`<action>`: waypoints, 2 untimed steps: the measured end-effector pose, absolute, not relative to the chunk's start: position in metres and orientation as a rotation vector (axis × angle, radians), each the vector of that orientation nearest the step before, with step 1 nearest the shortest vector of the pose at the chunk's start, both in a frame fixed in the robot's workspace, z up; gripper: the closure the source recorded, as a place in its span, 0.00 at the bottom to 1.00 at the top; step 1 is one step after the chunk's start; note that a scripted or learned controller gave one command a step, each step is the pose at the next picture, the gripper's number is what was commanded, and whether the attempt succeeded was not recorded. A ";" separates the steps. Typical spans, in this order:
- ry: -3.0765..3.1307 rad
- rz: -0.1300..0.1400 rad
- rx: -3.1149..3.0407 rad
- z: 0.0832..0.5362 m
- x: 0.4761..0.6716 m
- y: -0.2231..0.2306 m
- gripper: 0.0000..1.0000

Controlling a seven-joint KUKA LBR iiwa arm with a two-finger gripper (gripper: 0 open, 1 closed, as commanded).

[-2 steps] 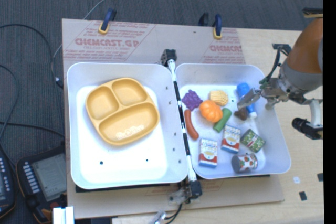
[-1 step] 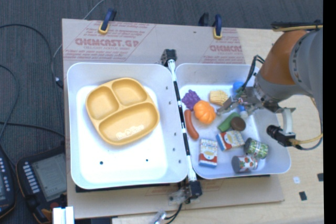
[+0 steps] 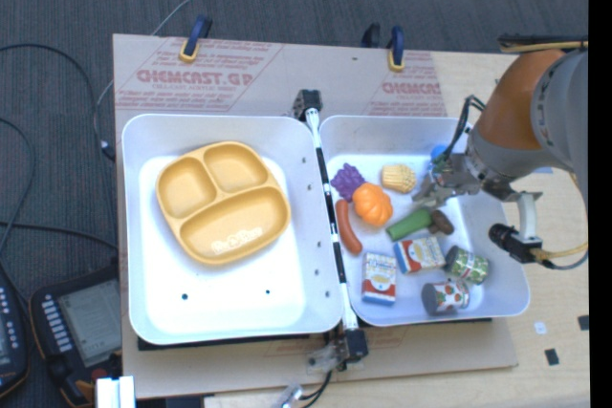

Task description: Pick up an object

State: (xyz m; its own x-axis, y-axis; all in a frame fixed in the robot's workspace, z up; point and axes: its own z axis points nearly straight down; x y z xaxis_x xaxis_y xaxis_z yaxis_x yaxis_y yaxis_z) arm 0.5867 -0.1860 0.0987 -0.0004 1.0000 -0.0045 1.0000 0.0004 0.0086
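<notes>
End effector (image 3: 432, 192) sits low over the right bin (image 3: 497, 306) near the corn (image 3: 399, 177), presumably lining up a grasp; finger state cannot be told.

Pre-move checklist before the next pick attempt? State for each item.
1. End effector over the right bin: ok, it sits low near the corn and the green pickle-like piece.
2. Object between the fingers: cannot tell, the tips are too small and dark to read.
3. Targets available: ok, orange pumpkin, sausage, purple grapes, two small cartons and two cans lie in that bin.
4. Clutter near the tips: not ok, a brown item and the green piece lie close together.
5. Left bin for a drop: ok, yellow divided plate sits flat.
</notes>
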 end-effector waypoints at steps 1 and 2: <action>2.216 0.005 2.215 0.099 0.587 -0.186 0.00; 2.203 -0.008 2.215 0.090 0.582 -0.142 0.00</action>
